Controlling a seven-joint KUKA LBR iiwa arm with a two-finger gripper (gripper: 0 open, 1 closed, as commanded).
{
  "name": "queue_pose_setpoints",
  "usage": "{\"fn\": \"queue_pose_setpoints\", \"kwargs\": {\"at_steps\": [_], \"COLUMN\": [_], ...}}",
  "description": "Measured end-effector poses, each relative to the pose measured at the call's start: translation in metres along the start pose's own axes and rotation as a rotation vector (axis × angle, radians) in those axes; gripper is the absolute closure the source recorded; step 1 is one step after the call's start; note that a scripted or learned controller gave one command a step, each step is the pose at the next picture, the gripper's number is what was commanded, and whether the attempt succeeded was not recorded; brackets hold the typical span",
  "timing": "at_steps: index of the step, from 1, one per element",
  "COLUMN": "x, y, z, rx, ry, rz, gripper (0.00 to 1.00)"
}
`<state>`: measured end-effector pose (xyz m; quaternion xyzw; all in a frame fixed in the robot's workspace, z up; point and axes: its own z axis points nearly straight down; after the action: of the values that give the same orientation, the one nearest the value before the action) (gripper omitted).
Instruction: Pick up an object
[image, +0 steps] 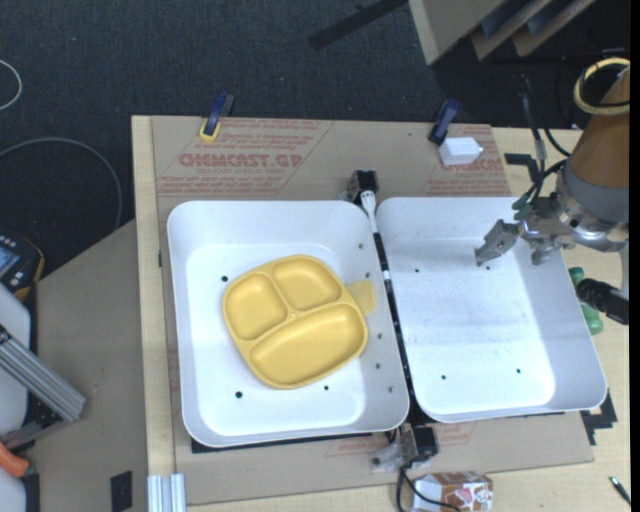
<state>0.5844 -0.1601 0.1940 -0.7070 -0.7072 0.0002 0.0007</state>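
A yellow divided plate (293, 320) with three compartments lies flat in the left white bin (190, 240), roughly at its middle. My gripper (516, 246) hangs over the far right part of the right white bin (480, 380), well apart from the plate. Its two fingers are spread open with nothing between them. The grey arm with its orange band (603, 150) comes in from the right edge.
A black divider strip (385, 290) runs between the two bins. Blue clamps (215, 115) and a small white block (460, 151) sit on the cardboard behind the bins. A green object (591, 308) lies at the right bin's right rim.
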Motion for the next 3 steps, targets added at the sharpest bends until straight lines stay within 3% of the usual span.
{"fn": "queue_pose_setpoints", "kwargs": {"at_steps": [1,2,3], "x": [0.037,0.096,0.093], "y": [-0.054,-0.098,-0.097], "z": [-0.077,-0.152,-0.158], "rx": [-0.008,-0.01,-0.006], "ry": [-0.001,0.001,-0.002], "rz": [-0.003,-0.007,-0.002], "gripper": [0.0,0.0,1.0]}}
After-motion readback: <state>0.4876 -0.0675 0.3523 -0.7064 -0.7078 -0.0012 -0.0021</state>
